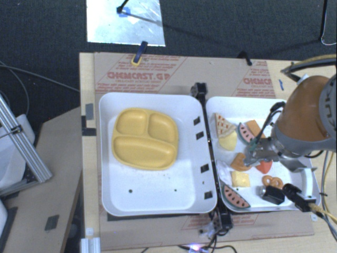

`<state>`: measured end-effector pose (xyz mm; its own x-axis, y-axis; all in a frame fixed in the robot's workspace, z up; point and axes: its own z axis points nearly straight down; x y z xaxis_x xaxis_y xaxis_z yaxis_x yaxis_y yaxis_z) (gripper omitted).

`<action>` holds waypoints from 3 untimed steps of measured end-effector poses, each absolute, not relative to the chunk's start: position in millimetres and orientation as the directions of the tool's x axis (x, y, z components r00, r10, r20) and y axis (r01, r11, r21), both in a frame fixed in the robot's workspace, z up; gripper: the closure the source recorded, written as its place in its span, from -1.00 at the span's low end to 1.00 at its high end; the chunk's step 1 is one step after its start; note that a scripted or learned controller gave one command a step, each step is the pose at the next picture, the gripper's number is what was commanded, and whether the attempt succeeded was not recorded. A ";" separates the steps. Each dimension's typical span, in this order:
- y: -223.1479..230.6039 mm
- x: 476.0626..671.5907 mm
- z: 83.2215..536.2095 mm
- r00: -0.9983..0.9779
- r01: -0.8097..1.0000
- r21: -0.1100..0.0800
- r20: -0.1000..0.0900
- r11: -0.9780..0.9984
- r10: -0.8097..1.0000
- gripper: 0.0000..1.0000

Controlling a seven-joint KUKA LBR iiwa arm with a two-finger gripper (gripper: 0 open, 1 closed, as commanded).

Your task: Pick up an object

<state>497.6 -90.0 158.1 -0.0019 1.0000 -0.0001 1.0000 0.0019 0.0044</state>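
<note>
The arm [308, 115] comes in from the right edge of the frame, orange band up, and bends down into the right bin [305, 101]. Its pincer [254, 153] hangs low over the toy food at the middle of that bin, just beside an orange piece [240, 163] and a red piece [264, 166]; I cannot tell if it is apart or together. The cardboard [158, 70] on the bench reads "CHEMCAST GP" in red, at upper centre.

a divided tray [145, 138] lies in the left bin [121, 199]; in the right bin [242, 103], toy food pieces cluster, a pizza slice [224, 124] at the rear, a watermelon slice [235, 196] nearest the front.
</note>
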 end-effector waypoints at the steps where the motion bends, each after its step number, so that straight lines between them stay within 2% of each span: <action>1: -103.1 499.9 90.6 0.001 1.000 0.003 -0.002 -0.001 1.000 1.00; 2: -103.1 501.6 104.7 0.000 1.000 0.009 -0.003 0.000 1.000 1.00; 3: -85.2 545.7 194.6 -0.008 1.000 0.012 -0.001 0.008 1.000 1.00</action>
